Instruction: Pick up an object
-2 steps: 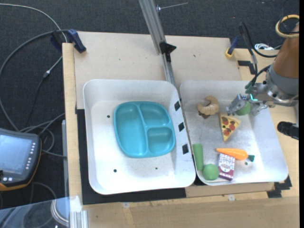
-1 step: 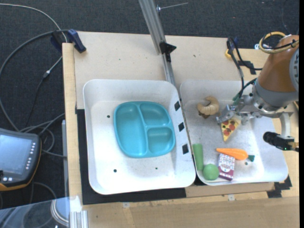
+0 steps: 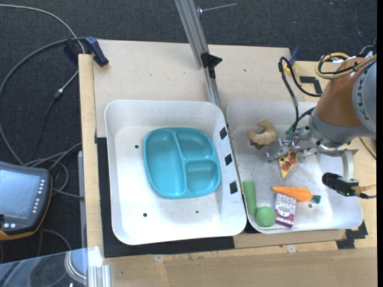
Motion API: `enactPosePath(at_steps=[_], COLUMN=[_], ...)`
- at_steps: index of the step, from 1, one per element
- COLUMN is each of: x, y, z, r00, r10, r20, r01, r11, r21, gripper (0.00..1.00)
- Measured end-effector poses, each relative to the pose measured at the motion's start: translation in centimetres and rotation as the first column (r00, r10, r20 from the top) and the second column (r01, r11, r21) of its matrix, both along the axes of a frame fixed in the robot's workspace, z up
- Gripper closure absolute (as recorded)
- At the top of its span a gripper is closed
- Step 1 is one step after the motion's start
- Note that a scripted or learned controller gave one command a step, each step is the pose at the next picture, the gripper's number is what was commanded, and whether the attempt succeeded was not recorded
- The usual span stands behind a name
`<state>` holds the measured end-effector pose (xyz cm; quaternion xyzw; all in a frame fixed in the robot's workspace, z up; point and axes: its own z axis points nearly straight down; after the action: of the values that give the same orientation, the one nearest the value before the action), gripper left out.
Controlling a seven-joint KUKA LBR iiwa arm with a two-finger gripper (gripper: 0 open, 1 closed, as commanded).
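Nearest the camera, a green ball (image 3: 266, 216) and small carton (image 3: 285, 210) crowded the right bin's (image 3: 335, 223) six-o'clock rim; a carrot (image 3: 292, 192) lay above; the gripper (image 3: 286, 152) hovered over a pizza slice (image 3: 287, 165), finger state untellable; a tan toy (image 3: 262, 134) at ten o'clock.

arm (image 3: 365, 94): grey | orange band (above wrist) | black cables | metal pincer (image 3: 281, 154)
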<state>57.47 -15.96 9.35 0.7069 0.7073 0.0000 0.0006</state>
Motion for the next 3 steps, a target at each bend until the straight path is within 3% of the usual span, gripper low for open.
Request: enactPosePath(at_steps=[1,3], x=[0.2,1.3], y=[0.0,-0.9], z=[1.4,12.0], r00=[1.0,1.0], r10=[0.001,0.001], r20=[0.007,0.006], r01=[-0.001,-0.001], r11=[1.0,1.0], r21=[0.0,-0.001], gripper=[1.0,1.0])
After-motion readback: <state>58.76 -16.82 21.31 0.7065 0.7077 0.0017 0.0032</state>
